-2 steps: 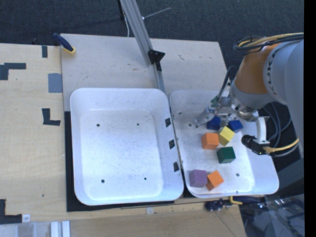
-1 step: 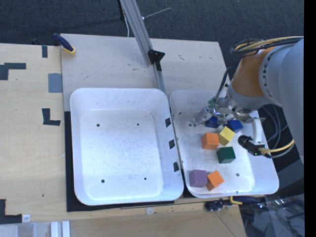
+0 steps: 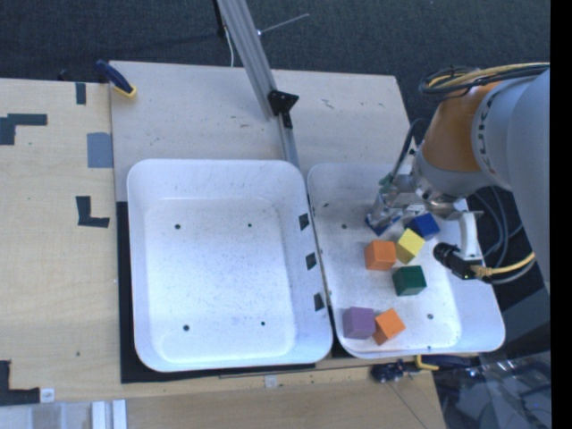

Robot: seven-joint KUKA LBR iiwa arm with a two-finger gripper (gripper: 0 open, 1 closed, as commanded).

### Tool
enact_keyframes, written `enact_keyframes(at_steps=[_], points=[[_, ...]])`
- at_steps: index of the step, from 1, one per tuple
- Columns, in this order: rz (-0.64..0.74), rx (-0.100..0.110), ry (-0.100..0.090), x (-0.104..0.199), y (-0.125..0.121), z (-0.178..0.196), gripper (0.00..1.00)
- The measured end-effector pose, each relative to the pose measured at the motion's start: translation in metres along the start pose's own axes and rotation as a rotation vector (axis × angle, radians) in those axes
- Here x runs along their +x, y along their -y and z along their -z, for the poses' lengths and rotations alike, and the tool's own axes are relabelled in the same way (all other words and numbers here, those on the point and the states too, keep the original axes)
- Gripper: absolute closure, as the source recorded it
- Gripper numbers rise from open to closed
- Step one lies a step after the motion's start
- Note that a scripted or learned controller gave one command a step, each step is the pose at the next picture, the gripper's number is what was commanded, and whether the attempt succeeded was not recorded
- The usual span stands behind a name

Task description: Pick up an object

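Claw (image 3: 386, 218) low in the right bin (image 3: 335, 239), near its upper middle. Cannot tell how it is set; nothing seen caught in it. Nearest targets lie just below and to the right in the camera view: blue block (image 3: 425, 225) beside it, yellow block (image 3: 410, 244) touching the blue, orange block (image 3: 380, 255) directly below. Green block (image 3: 409, 280) farther down. Purple block (image 3: 359, 322) and a second orange block (image 3: 389, 325) near the bottom rim. Blocks are small matte cubes, no long axis. Left bin (image 3: 143, 239) speckled white.

Bench (image 3: 197, 119) bears 2 white bins (image 3: 147, 186), side by side.
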State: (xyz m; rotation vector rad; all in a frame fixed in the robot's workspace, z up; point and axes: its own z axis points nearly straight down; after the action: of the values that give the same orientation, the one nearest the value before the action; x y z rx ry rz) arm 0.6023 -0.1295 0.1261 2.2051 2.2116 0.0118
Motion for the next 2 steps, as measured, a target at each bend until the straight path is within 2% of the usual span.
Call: enact_keyframes(at_steps=[1, 2], points=[[-0.001, 0.015, -0.007, 0.001, -0.008, 0.061, 1.00], [-0.001, 0.014, -0.007, 0.001, -0.010, 0.109, 1.00]])
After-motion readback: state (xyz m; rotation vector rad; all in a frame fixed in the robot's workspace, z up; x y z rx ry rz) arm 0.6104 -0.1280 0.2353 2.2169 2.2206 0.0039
